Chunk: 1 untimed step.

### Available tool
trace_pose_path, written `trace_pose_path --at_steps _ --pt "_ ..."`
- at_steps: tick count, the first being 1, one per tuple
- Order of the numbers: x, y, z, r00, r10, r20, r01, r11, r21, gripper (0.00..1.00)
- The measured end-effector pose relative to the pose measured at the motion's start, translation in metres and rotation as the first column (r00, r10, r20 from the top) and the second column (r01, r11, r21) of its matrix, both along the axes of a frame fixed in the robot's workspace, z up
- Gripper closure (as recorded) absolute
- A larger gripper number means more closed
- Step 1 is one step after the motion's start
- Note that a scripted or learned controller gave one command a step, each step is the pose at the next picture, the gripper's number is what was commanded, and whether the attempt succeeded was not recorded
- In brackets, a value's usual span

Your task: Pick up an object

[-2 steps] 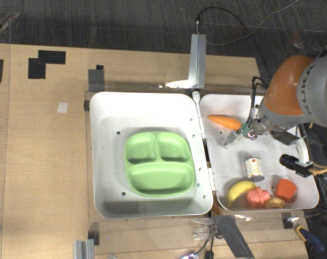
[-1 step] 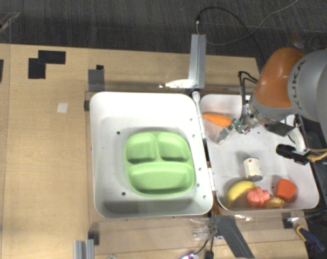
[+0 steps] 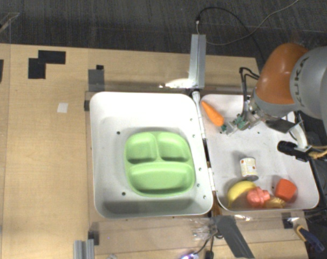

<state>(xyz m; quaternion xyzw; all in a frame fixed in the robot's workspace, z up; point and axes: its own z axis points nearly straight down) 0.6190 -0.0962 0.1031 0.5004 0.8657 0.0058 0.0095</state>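
The right bin [image 3: 271, 155] holds several objects. An orange carrot [image 3: 212, 114] lies at its far left corner. A small white cylinder [image 3: 249, 167] stands near the middle. A yellow banana [image 3: 240, 190], a pink lumpy toy [image 3: 257, 197] and an orange-red block [image 3: 285, 189] sit along the near edge. My gripper [image 3: 234, 125] hangs low over the bin floor, just right of the carrot's lower end. Nothing shows in its grasp. The grey arm with its orange band [image 3: 279, 74] covers the bin's far right corner.
The left bin [image 3: 107, 144] holds a green divided plate [image 3: 159, 162]. A metal post [image 3: 197, 61] rises behind the wall between the bins. Black cables [image 3: 306, 151] trail along the right bin's right side.
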Motion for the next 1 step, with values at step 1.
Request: trace_pose_path --at_steps 1 --pt "0.0269 0.0761 0.0841 0.988 -0.156 -0.014 0.156 0.988 0.001 1.0"
